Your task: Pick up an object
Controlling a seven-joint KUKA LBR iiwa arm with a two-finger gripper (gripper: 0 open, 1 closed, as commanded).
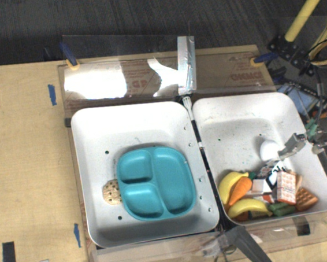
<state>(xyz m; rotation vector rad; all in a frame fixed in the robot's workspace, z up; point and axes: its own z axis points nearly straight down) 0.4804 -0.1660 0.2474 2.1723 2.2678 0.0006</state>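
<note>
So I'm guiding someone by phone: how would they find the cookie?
Look in the left bin, which holds a big teal divided tray. The cookie lies against the tray's left edge: small, round, tan with dark specks, unlike the toy food piled in the other bin.

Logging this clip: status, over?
Gripper low over right bin, nothing seen held. Toy pile at near edge, white ball beside gripper. Teal tray, cookie in left bin.
</note>
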